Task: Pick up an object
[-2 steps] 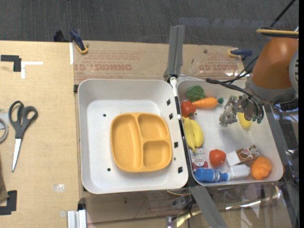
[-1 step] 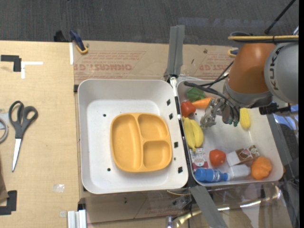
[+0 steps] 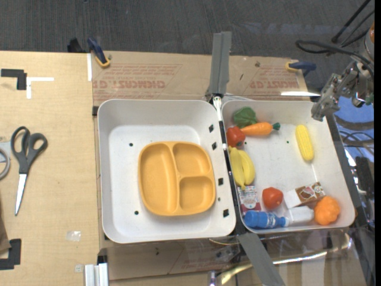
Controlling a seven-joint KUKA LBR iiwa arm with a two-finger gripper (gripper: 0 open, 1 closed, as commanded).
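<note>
The right bin [image 3: 280, 159] holds several toy foods. A carrot [image 3: 259, 128] lies by a green vegetable [image 3: 244, 115] and a red tomato [image 3: 235, 136] at its far left. Bananas [image 3: 242, 167] lie along the left wall, and a yellow corn cob [image 3: 305, 142] sits toward the right. Near the front are a second tomato [image 3: 272, 196], a blue bottle [image 3: 265, 220], a brown and white packet [image 3: 309, 193] and an orange [image 3: 327, 210]. My gripper [image 3: 324, 103] hangs over the bin's far right corner, above and to the right of the corn, apart from every object.
The left bin [image 3: 119, 159] holds a yellow divided plate [image 3: 177, 177]. Scissors [image 3: 24, 154] lie on the wooden bench at far left. Blue clamps [image 3: 98, 51] [image 3: 300, 66] hold cardboard behind the bins. Cables run at the right edge.
</note>
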